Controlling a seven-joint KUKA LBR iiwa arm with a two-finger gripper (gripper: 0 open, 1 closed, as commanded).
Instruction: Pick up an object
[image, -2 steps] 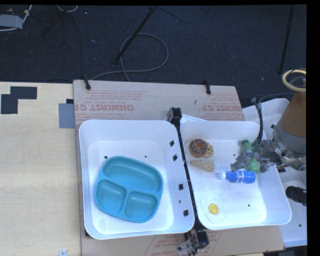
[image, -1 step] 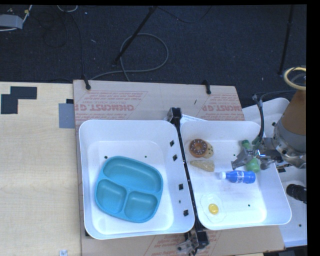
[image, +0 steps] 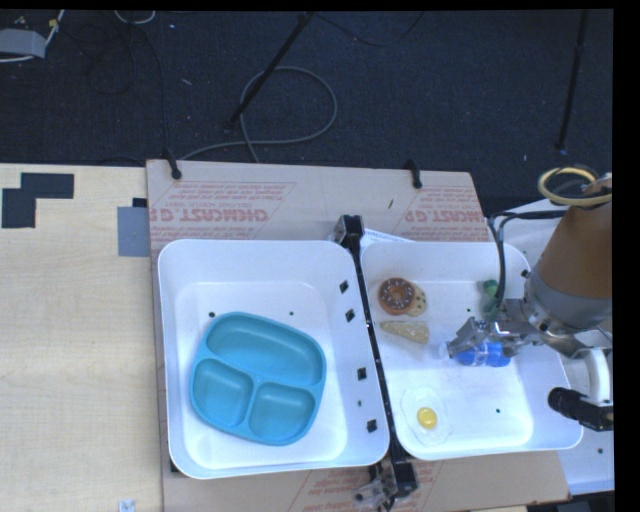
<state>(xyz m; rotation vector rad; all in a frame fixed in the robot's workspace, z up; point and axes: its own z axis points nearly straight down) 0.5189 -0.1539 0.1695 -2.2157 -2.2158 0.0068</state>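
The right bin (image: 520, 425) serves as the landmark: the arm (image: 580, 260) reaches over its right rim, and the gripper (image: 472, 340) sits low inside it, near the middle of its floor. A small blue object (image: 490, 355) lies directly at the gripper, touching or just beside it, but whether the gripper is apart, together or clamped on that object cannot be told from this slant. Toward the bin's upper left lies a round brown doughnut-like piece (image: 397, 294), and just below that a pale tan wedge (image: 405, 331), close to the bin's left wall. Near the bin's lower left corner rests a flat white piece with a yellow centre, like a fried egg (image: 427, 417). A small green item (image: 490, 290) shows by the bin's upper right, beside the arm. Left of this bin, touching it along a dark divider, the left bin (image: 180, 290) holds a blue three-compartment tray (image: 258, 377), lying flat. Both bins rest on a cardboard sheet (image: 300, 205) on the counter (image: 70, 350).
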